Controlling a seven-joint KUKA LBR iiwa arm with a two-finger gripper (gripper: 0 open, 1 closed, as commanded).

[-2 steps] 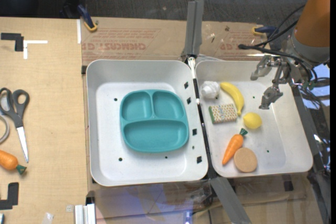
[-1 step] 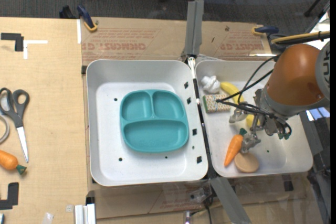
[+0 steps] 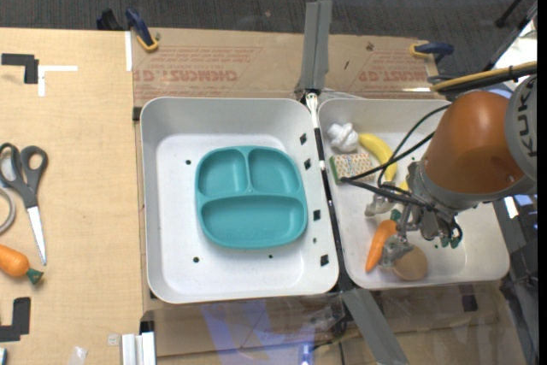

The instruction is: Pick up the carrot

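The grey arm (image 3: 479, 150) with its orange band enters from the right of the frame, over the right bin (image 3: 479, 273). The left bin (image 3: 162, 209) holds a teal divided plate (image 3: 251, 196). The carrot (image 3: 379, 244) lies in the lower right bin, tilted, just beside the gripper (image 3: 400, 245); whether the claw is open or closed, I cannot tell.

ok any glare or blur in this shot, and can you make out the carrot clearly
Camera view: even overhead light, soft shadows; bluish glare on the bench's front edge; carrot sharp in the right bin, its top end under the gripper, whose cables clutter that spot.
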